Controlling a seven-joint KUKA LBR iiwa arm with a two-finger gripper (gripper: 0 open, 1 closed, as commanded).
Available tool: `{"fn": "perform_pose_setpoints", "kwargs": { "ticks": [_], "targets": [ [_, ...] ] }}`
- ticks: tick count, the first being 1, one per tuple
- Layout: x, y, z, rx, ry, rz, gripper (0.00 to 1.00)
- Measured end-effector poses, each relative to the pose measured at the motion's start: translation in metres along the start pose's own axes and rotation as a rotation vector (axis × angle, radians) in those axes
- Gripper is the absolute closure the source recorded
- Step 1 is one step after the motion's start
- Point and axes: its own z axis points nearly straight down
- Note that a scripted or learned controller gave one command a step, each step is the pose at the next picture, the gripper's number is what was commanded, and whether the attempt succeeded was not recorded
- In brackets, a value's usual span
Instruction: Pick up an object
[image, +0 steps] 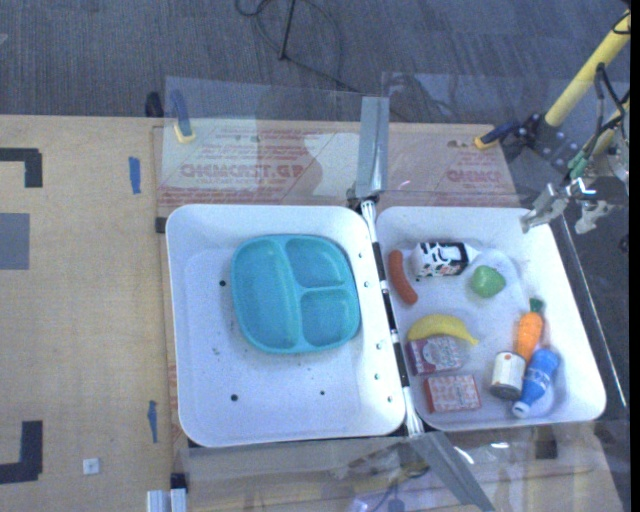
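Nearest you, along the front of the right bin (585, 330): a flat red packet (452, 393), a small can (507, 373) on its side, and a blue bottle (537, 379) touching the can. The packet lies flat against the floor, so you get no edge to pinch. The can and bottle are likely rigid and light but round and slick; they may roll out of a pinch.

Next row back: a second flat packet (436, 353), a banana (442, 326) just behind it, and a carrot (529, 332) by the right wall. The banana looks like a light toy, firm. Take it across the narrow middle of the curve, where it stands clear of its neighbours.

Farther back: a red sausage (401, 276) close to the left wall, a black-and-white carton (441, 259), and a green ball-like thing (487, 281) lying apart. The green one has space around it, but its rounded shape may squirt free.

The left bin (190, 330) holds a blue divided plate (295, 293): wide, shallow, a poor pick.

Farthest, off the right bin's back corner, the claw (560, 200) hangs above the surface (80, 300), well apart from every object. You cannot tell from here how it is set.
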Motion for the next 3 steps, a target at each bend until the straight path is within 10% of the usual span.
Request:
{"fn": "perform_pose_setpoints", "kwargs": {
  "ticks": [1,2,3],
  "targets": [
    [0.034,0.009,0.159,-0.001,0.000,-0.065,0.00],
    [0.033,0.010,0.148,-0.004,-0.001,-0.063,1.00],
    [-0.005,0.022,0.115,-0.006,-0.004,-0.399,1.00]
  ]
}}
